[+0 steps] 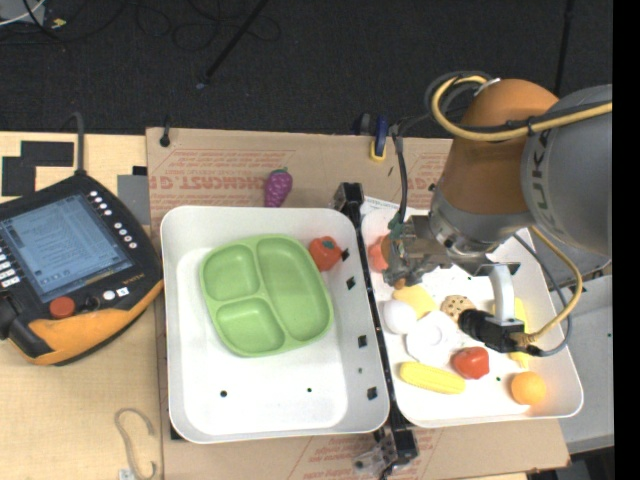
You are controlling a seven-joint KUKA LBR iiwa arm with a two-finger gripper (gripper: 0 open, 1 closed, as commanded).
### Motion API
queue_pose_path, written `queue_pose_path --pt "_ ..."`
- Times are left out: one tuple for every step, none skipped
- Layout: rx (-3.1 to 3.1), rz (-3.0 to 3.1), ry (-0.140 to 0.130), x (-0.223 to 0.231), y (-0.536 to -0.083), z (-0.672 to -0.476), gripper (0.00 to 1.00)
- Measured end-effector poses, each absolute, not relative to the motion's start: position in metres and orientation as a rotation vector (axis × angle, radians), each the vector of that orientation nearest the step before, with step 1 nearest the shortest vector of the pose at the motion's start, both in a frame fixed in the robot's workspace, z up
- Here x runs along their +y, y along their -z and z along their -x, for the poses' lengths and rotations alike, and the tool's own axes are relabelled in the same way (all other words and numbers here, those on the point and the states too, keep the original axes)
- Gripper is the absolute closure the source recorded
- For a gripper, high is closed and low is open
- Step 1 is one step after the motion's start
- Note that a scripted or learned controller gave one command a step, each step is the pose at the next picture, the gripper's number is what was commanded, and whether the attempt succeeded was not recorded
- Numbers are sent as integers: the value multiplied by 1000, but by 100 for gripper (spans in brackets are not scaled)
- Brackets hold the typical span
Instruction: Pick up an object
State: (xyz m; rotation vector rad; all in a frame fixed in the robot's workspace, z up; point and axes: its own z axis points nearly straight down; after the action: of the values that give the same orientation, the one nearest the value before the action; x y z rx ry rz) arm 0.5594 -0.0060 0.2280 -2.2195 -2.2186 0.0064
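Your arm (520, 183) enters from three o'clock over the right bin (565, 393); gripper (405, 258) at its ten o'clock corner, grip state I cannot tell. Banana (432, 377) at six o'clock, tomato (471, 362) beside it: judged nothing lifted yet.

Two white bins (190, 298) on a tan cardboard sheet (230, 168) printed with faded red lettering. Pale green divided plate (266, 295) in the left bin, with a red tomato (324, 254) at its edge. In the right bin, a yellow banana (431, 377), a red pepper (471, 362), an orange fruit (527, 388), a white egg (400, 316) and a tan cookie (455, 306) dotted with dark specks. Purple grapes (278, 186) on the cardboard. Grey arm (570, 168) with an orange band (490, 158). Grey-screened pendant (60, 258) with an orange underside at left.
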Motion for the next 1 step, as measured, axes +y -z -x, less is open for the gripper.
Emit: queue_pose_path --pt "-2221 2219 -2 3 -237 -561 100"
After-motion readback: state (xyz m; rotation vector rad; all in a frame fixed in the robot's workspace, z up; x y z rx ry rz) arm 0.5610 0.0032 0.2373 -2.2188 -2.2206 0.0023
